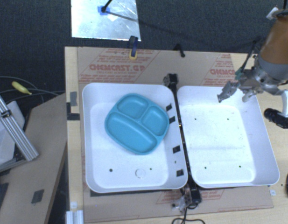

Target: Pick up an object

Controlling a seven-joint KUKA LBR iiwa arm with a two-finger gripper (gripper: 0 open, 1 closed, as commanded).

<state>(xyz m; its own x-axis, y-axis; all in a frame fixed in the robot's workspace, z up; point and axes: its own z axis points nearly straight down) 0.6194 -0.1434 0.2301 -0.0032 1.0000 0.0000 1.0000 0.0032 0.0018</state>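
Note:
A blue divided plate (pixel 136 122) lies flat in the left white bin (pixel 94 139), a little above the bin's middle. My gripper (pixel 237 95) hangs over the far right corner of the right white bin (pixel 256 171), well away from the plate. Its two grey fingers (pixel 226 93) are spread open and nothing is between them. The grey arm with its orange band (pixel 280 41) comes in from the right edge.
A black strip with clips (pixel 177 125) runs between the two bins. A faint round ring (pixel 140 173) shows on the left bin's floor near its front. A shiny metal sheet (pixel 105 13) lies beyond the bench. An aluminium frame (pixel 13 129) stands at the left.

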